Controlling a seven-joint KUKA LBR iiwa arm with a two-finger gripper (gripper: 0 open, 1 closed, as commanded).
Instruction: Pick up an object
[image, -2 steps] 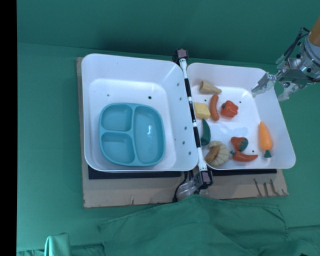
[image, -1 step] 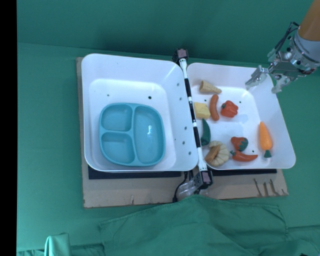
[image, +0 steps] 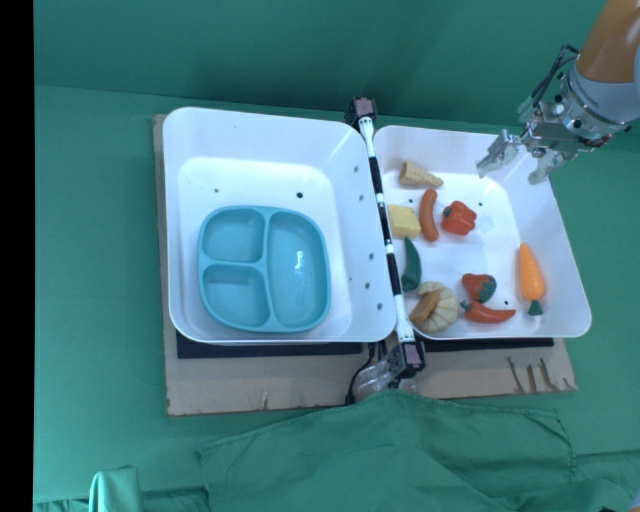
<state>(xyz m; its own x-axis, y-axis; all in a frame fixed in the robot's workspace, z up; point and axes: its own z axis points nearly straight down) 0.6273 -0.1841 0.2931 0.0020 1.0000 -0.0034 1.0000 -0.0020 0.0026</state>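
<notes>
My gripper (image: 517, 165) hangs over the far right corner of the right bin (image: 560, 225), its fingers spread open with nothing between them. Below it the bin holds several toy foods: a red bell pepper (image: 458, 217), a sausage (image: 429, 214), a yellow cheese block (image: 404, 221), a wedge of bread (image: 419, 176), an orange carrot (image: 530, 277), a red chili (image: 488, 314), a small red pepper (image: 479, 287), a green chili (image: 411, 265) and a tan pumpkin (image: 435, 307).
The left bin (image: 190, 150) holds a light blue divided plate (image: 264, 267). A black hinge bar (image: 383, 220) runs between the bins. Both bins stand on a cardboard sheet (image: 260, 395) over green cloth, which bunches up at the front (image: 400, 455).
</notes>
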